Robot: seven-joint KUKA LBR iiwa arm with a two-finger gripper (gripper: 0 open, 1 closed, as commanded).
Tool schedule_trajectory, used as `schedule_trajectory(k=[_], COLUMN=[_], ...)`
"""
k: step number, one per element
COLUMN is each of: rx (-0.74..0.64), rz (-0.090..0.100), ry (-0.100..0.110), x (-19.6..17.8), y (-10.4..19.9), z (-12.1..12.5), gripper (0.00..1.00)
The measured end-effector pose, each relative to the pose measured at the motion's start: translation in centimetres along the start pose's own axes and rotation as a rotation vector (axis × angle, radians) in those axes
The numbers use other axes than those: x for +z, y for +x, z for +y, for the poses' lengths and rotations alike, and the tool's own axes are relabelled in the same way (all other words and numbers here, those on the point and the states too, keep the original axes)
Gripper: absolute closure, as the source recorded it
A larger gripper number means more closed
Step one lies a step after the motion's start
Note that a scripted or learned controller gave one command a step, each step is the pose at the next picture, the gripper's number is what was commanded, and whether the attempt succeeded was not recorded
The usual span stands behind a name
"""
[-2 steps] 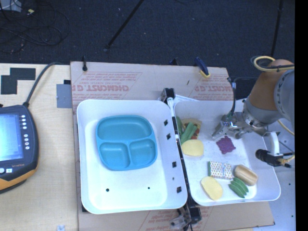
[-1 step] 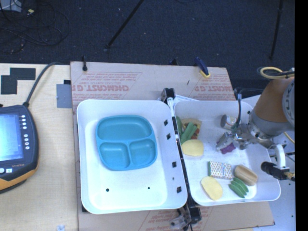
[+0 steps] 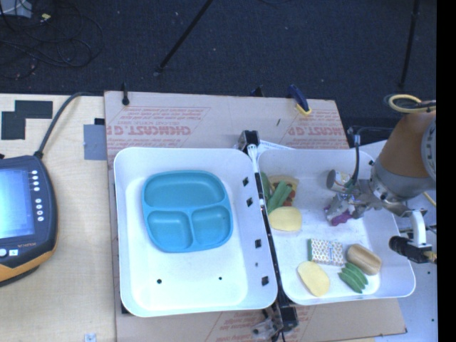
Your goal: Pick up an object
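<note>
Camera view: two bins (image 3: 125,191) (left one holding one blue tray (image 3: 187,210)).

Grey arm's gripper (image 3: 340,206) points leftward, low, wrist tilted.

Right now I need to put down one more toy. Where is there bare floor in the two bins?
Left bin: bare strip in front of the blue divided plate. Right bin: small patch between the yellow piece and the patterned packet. Crowded at its front, and under the hand.
</note>
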State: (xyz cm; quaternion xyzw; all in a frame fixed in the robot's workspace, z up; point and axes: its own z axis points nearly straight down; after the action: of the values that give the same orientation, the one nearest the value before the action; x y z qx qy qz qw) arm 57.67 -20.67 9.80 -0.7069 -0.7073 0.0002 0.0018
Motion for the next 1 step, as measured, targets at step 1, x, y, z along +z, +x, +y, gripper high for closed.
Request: schedule_trajectory(k=[1], rx=[-0.003], rz=[-0.002], ry=[-0.002], x=[0.97], y=[7.90], z=[0.90], gripper=[1.00])
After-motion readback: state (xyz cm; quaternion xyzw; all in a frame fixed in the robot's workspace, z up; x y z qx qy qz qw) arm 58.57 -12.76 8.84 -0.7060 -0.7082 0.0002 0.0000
